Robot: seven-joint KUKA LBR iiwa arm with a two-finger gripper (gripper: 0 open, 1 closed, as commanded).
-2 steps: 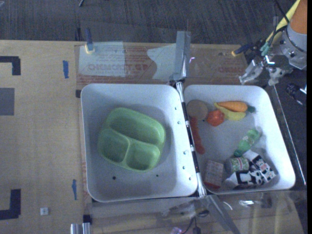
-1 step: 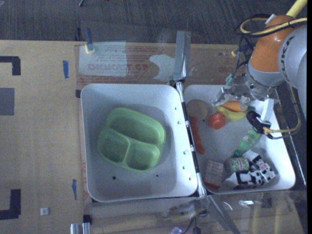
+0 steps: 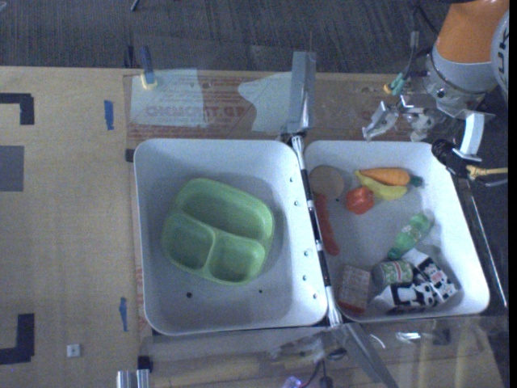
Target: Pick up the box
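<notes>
A black-and-white cow-patterned box (image 3: 426, 284) lies on its side in the near right corner of the right bin (image 3: 472, 241). A small brown block with a red edge (image 3: 353, 288) rests to its left, against the bin's front wall. My gripper (image 3: 399, 123) hangs above the bench just behind the right bin's far rim, well away from the box. Its fingers (image 3: 378, 125) are spread open and nothing is between them.
The right bin also holds a carrot (image 3: 384, 175) on a banana (image 3: 388, 191), a tomato (image 3: 359, 200), a red stick (image 3: 325, 225), a brown disc (image 3: 326, 179), a green bottle (image 3: 410, 234) and a green can (image 3: 392, 272) touching the box. A green divided plate (image 3: 216, 229) sits in the left bin (image 3: 153, 176).
</notes>
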